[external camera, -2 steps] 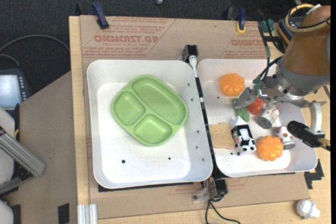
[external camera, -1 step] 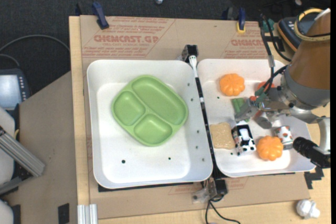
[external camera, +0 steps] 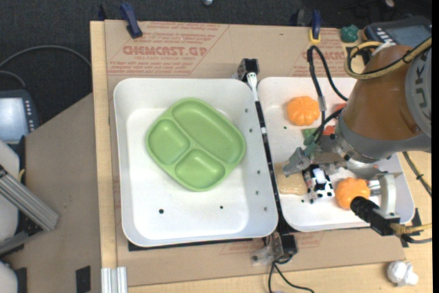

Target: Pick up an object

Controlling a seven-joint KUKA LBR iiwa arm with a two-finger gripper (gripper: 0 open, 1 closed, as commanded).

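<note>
My gripper [external camera: 306,165] hangs low over the left part of the right bin [external camera: 296,215], under the grey arm with its orange band [external camera: 384,96]. Directly below it lies a small black-and-white toy [external camera: 317,184], next to a flat tan piece [external camera: 291,186]. An orange round object [external camera: 348,191] rests just right of the toy. Another orange, pumpkin-like object [external camera: 302,110] sits at the back of the same bin. A small green and red item [external camera: 321,134] peeks out beside the wrist, mostly hidden by the arm.
A green divided plate [external camera: 195,144] lies in the left bin [external camera: 137,209]. A black divider bar [external camera: 263,141] runs between the bins. Cables [external camera: 317,82] loop above the right bin. The arm hides much of the right bin's right half.
</note>
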